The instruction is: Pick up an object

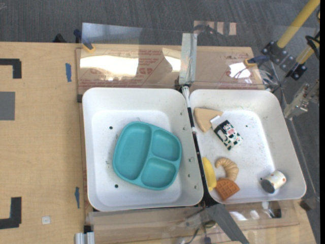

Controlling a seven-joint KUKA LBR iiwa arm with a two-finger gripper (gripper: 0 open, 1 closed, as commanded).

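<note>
The right bin (pixel 284 136) holds several small things. A tan wedge (pixel 204 117) lies at its upper left, with a black-and-white carton (pixel 227 134) just beside it. Along the left wall lies a yellow banana (pixel 208 172). A brown croissant (pixel 228 168) sits next to it, and an orange waffle piece (pixel 227 188) lies at the front wall. A small grey-and-white can (pixel 273 181) rests on its side in the front right corner. In the left bin (pixel 96 116) lies a teal divided plate (pixel 147 155).
Both bins stand on a cardboard-covered bench (pixel 35 136) with a clear plastic back wall (pixel 167 60). A yellow pole and black clamp gear (pixel 289 39) stand off the bench at the upper right. Black tape marks sit at the left.
</note>
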